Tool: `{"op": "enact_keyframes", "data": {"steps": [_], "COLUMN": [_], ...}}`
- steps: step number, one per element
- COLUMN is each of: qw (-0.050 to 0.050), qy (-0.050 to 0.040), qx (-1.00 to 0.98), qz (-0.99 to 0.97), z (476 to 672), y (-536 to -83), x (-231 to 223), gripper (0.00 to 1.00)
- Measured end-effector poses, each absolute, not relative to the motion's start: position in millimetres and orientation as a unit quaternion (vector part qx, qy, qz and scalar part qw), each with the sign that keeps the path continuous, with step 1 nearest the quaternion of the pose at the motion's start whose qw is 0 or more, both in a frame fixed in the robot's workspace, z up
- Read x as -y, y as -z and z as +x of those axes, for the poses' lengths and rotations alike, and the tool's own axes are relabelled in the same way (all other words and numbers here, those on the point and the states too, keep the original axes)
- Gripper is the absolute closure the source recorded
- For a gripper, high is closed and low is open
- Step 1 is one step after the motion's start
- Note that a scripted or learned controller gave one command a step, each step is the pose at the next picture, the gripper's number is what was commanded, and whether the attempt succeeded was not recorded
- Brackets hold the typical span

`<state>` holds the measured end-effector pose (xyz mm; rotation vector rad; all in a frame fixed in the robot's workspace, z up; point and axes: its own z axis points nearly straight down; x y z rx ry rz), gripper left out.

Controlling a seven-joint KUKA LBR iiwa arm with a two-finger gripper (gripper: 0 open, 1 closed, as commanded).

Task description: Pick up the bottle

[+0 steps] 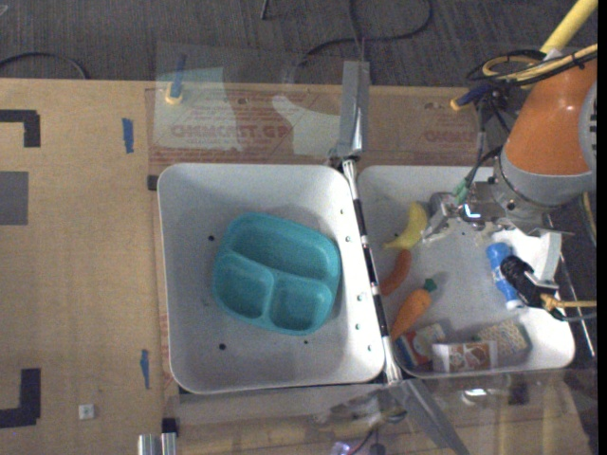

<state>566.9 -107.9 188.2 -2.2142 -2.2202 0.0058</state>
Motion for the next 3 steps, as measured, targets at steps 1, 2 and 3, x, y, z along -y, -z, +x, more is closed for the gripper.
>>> {"op": "enact_keyframes", "data": {"steps": [1,2,3], "qw": [0.003,0.003,0.004], "qy": [-0.0016,0.0027,-0.0007], "qx": [0.708,0.713,0.71], "qz": [-0.707,-0.702,-0.704], "z": [554.8,553.3,551.9], "y": [-167,-94,-101], "x": [183,214,219], "gripper": [0.0,0.0,1.0]}}
